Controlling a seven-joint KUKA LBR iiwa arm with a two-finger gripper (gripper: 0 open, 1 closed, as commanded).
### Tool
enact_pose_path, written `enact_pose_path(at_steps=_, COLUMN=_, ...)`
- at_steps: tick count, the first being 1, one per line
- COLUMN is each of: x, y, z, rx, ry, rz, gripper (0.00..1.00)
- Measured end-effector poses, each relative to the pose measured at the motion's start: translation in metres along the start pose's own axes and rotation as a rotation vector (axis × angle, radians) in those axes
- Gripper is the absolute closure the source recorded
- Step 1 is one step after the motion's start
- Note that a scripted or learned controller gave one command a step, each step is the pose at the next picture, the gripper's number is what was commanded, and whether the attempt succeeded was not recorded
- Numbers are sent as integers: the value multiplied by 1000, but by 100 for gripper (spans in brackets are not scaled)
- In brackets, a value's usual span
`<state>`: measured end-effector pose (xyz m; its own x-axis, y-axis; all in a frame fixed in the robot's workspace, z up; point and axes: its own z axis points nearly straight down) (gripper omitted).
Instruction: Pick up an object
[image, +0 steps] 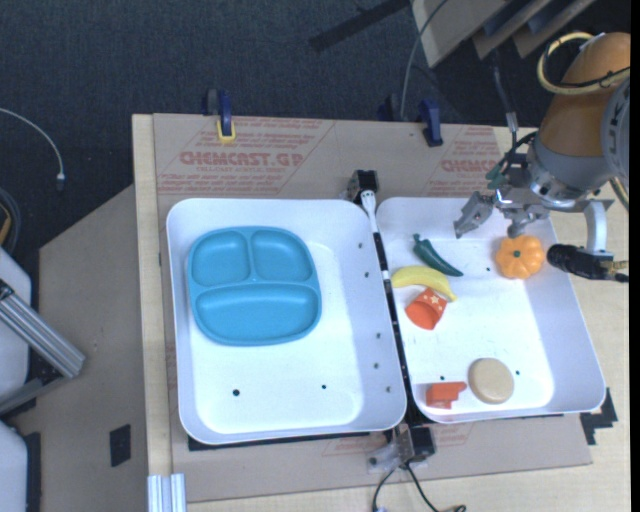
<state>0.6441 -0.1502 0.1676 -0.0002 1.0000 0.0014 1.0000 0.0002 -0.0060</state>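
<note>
You saw the small orange pumpkin (520, 257) in the right bin (560, 340), near its far right corner, resting on the white floor. The gripper (503, 209) hung just beside it, a little toward the far side and the left, with its jaws spread and nothing between them. One finger pointed to the left, the other pointed down toward the pumpkin, but whether it touched the pumpkin you could not tell.

To the left of the pumpkin lay a green pepper (437, 255), and just under it a yellow banana (422, 279), which touched a red cup (426, 309) that lay on its side. Near the front wall of the same bin you saw a round beige biscuit (491, 380) and an orange block (446, 393) close beside it.

The left bin (290, 400) carried a blue divided plate (255, 285) in its far left part. Both bins stood side by side on the table (160, 180), which was covered with a brown board held by blue clamps (221, 112) at the far edge.
</note>
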Motion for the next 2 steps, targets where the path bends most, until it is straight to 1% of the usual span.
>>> enact_pose_path(at_steps=2, x=5, y=1, z=84, rx=-3, ry=-1, rz=0, gripper=0)
